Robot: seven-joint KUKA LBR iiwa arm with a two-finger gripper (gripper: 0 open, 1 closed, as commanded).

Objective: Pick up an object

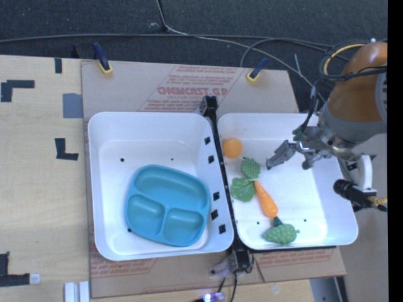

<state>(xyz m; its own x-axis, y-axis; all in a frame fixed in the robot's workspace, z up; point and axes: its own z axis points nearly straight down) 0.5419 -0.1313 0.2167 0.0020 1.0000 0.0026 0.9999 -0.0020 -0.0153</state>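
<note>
The right bin (pixel 327 231) holds an orange ball (pixel 232 147), two green leafy pieces (pixel 250 167) (pixel 242 189), an orange carrot (pixel 266 199) and a green broccoli-like piece (pixel 281 233). My gripper (pixel 293 156) hangs over the right bin's upper right part, to the right of the ball and the greens. Its two fingers are spread apart with nothing between them. The nearest finger (pixel 277 156) points left toward the upper leafy piece, a short gap away.
The left bin (pixel 104 131) holds a blue divided plate (pixel 167 205). A black divider (pixel 217 168) runs between the bins. Cables loop behind the bins and near the arm's orange band (pixel 359 74). Cardboard lies under both bins.
</note>
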